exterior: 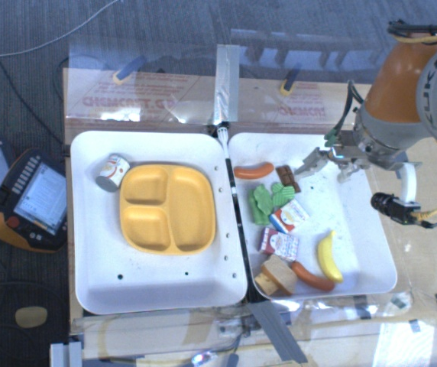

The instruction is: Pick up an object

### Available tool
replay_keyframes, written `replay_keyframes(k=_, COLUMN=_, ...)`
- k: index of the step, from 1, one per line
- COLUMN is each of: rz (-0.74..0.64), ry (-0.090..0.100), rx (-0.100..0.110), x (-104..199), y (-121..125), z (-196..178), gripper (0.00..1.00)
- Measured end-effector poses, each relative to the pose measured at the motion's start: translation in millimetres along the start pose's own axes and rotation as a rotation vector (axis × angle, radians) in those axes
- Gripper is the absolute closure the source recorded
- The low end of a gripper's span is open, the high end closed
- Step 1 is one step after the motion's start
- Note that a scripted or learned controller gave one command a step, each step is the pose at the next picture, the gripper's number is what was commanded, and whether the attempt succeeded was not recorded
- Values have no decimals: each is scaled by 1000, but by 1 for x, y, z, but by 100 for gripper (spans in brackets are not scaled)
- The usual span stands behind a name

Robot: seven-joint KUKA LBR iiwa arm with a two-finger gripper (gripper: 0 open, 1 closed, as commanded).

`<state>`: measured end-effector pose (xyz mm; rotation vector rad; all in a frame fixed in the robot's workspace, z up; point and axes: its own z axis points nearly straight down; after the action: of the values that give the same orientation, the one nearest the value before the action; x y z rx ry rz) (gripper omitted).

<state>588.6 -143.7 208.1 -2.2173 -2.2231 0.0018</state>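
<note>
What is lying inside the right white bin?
The right bin holds a sausage, a brown block, a green toy, small cartons, a banana, bread and another sausage. Anything beneath this pile is covered.

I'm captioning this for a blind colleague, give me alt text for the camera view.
A grey and orange robot arm's gripper hovers over the right bin, which holds a banana, sausages and other toy food. The left bin holds a yellow divided plate and a small can.
</note>
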Motion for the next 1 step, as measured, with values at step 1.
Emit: replay_keyframes(k=1, rz=18, ry=-6, rx=-12, x=-1, y=48, z=119, gripper=0)
